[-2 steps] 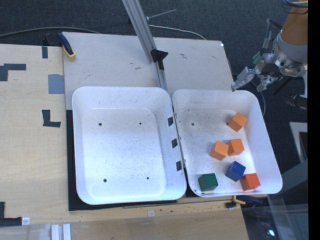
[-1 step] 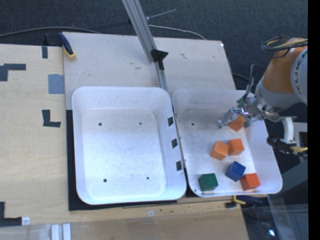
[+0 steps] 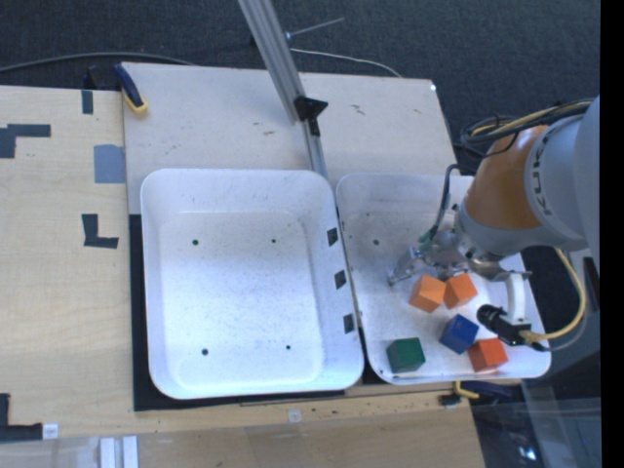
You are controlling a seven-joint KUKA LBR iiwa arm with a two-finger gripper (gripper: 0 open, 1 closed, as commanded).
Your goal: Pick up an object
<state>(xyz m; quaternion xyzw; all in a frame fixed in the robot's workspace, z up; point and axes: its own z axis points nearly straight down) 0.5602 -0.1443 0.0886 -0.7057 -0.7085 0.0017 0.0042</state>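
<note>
The arm (image 3: 531, 188) reaches in from the right over the right bin (image 3: 375, 213), its gripper (image 3: 414, 266) low near that bin's middle — just left of two orange blocks (image 3: 427, 293) that sit touching each other. Nearer the front edge lie a green block (image 3: 406, 355), a blue block (image 3: 458, 332) and a red-orange block (image 3: 487, 355) — the blue and red-orange ones side by side. The left bin (image 3: 156, 261) sits alongside on the tabletop (image 3: 58, 193).

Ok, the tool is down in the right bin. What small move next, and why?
Probably nudge the tool toward the nearer orange cube before descending. Its tip sits just above-left of that cube on bare bin floor, with nothing visibly held, and a second orange cube crowds the other side.
</note>
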